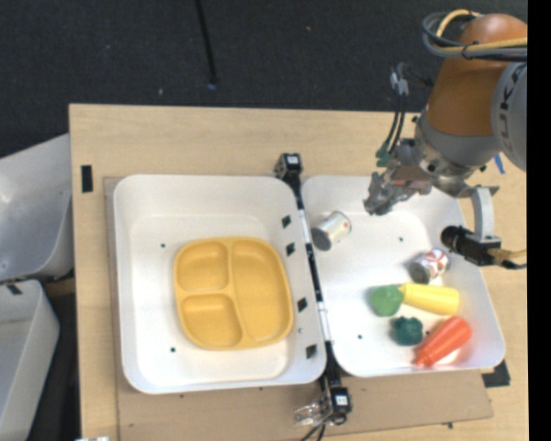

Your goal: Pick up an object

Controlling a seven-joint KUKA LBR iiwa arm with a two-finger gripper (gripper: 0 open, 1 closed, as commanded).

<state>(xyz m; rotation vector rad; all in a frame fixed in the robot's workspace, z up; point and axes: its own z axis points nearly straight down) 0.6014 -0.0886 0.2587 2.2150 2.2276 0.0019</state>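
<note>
Claw over right bin's far part, toys clustered near front.

Nearest on the desk (92,136): orange carrot (444,340), long axis slanting, tip toward front-left; dark green piece (406,330) touching it. Behind them yellow corn (430,298), lying left-right, beside a green round toy (384,300). Farther back a small silver-red object (430,265), then a grey cylinder (331,230) at the right bin (349,343) left wall. Claw (383,196) hovers farthest, up-right of the cylinder, apart from it, nothing visibly held; opening can't be told. Left bin (138,338) holds a yellow divided plate (231,292).
</note>
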